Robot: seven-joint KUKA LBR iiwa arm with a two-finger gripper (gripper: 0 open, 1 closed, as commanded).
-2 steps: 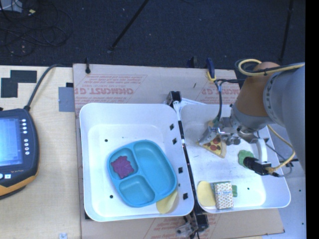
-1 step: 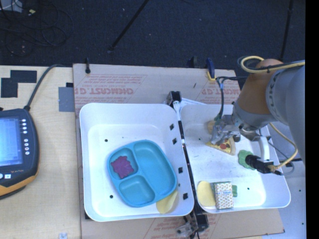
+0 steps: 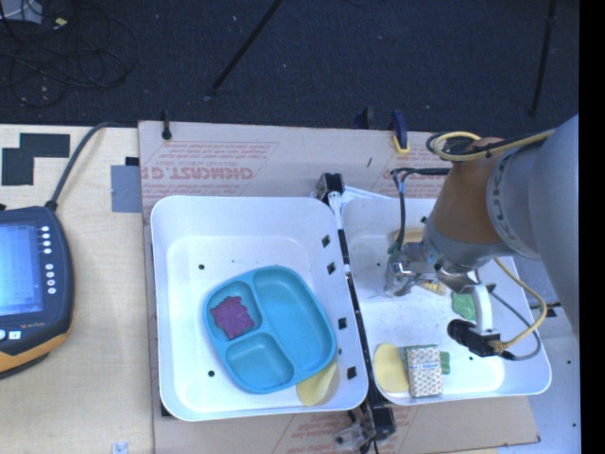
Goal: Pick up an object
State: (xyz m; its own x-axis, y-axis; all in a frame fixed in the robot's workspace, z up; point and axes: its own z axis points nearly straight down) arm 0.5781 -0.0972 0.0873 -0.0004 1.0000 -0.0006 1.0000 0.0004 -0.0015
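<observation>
Your gripper (image 3: 408, 274) sits low in the right bin (image 3: 529, 376), near its left wall; can't tell from this angle how it's set. Pick candidates: a patterned box (image 3: 424, 370) touching a yellow piece (image 3: 389, 367) at the bin's front, a green item (image 3: 464, 303) partly under the wrist. Left bin (image 3: 180, 244) has a blue divided tray (image 3: 279, 324) with a purple lump (image 3: 232, 316) in one compartment. A pendant (image 3: 28, 277) lies on the surface (image 3: 85, 386).

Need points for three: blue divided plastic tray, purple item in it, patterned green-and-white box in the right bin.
blue divided plastic tray (image 3: 284, 301), camera view, bare floor of its large compartment.
purple item (image 3: 232, 317), camera view, its middle, in the tray's left compartment.
patterned green-and-white box (image 3: 424, 371), camera view, centre of its top face.
</observation>
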